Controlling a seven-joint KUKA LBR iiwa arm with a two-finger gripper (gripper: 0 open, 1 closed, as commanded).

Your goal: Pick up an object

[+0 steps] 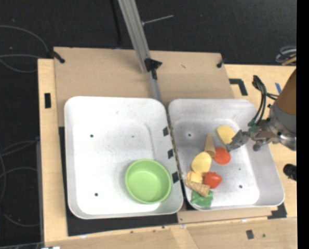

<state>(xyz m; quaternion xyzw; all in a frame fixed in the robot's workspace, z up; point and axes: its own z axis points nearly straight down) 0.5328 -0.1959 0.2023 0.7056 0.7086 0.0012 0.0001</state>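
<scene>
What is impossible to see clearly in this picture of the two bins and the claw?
1. Claw, camera view: small and dark against the right bin; whether it touches the pale yellow piece is unclear.
2. Arm: cut off by the right edge.
3. Green item at the right bin's front: partly covered by a tan piece; its shape is unclear.
4. Green bowl in the left bin: its inside looks bare, but the picture is blurred.

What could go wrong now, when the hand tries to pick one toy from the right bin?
1. The toys lie packed together, so the hand may push neighbours or catch two.
2. The hand is beside the yellow piece and the red ball; round shapes might roll or slip away.
3. The lowest pieces lie close to the bin wall, which may block a grasp there.
</scene>
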